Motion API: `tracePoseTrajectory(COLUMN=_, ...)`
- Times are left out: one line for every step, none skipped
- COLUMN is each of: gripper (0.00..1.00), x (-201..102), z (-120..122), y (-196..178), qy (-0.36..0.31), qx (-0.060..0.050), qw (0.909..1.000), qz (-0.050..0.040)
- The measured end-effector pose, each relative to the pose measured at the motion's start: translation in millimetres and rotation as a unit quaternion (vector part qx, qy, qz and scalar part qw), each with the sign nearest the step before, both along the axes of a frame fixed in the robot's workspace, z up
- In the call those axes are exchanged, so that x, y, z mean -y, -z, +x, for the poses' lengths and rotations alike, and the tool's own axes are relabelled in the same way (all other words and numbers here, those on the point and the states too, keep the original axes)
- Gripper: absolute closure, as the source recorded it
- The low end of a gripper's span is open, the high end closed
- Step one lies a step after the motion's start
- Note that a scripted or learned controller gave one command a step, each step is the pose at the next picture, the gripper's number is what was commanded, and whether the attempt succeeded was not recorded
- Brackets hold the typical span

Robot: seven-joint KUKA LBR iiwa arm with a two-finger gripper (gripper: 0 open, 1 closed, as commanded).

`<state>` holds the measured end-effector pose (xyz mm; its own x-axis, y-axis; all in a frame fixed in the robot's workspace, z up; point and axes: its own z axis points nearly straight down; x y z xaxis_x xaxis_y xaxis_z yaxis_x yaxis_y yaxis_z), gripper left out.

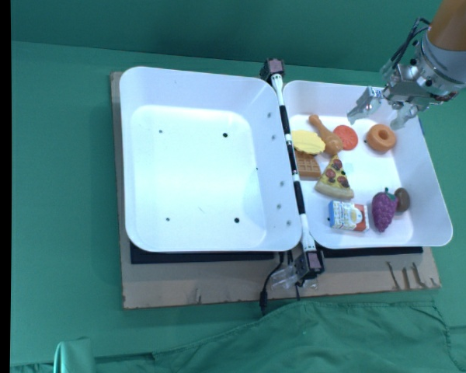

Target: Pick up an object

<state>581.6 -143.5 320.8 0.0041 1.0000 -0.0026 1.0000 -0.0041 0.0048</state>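
Observation:
The right bin [431,200] holds several toy foods. An orange donut [381,138] lies near its back, with a red tomato slice [346,137] and a drumstick [326,133] to its left. A yellow piece [307,141], a waffle [308,164] and a pizza slice [335,179] sit by the divider. A small carton [348,216], purple grapes [384,210] and a brown piece [402,200] lie near the front. My gripper [383,110] hangs open just above and behind the donut, with nothing between its fingers.
The left bin [194,169] sits beside the right one, joined by a black and white divider rail [289,158]. Both rest on a cardboard sheet [202,290] over green cloth. The arm [450,29] enters from the upper right.

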Motion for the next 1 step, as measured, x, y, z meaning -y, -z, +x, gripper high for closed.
tracePoseTrajectory(gripper=0.00, x=7.1, z=6.2, y=43.8, qy=0.000, qx=-0.003, qw=1.0000, qz=0.0004)
